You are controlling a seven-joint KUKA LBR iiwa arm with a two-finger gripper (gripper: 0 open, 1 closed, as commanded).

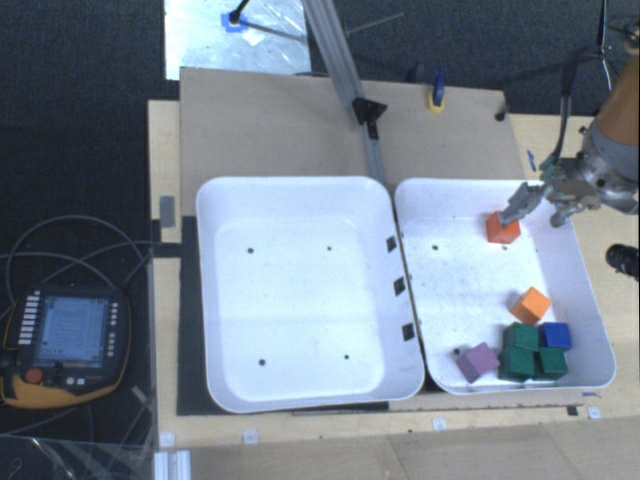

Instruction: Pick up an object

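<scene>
Just beneath the spread hand [540,206], a small red-orange cube [503,229].

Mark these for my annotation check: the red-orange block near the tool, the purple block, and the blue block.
red-orange block [503,230], camera view, on its top face.
purple block [478,360], camera view, on its top face.
blue block [555,336], camera view, on its top face.

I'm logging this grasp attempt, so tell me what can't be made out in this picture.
- Tool: blurred in the camera view, so its contact with the red block is unclear.
- Arm: cut off by the right edge.
- Green blocks: packed together, their count is unclear.
</scene>
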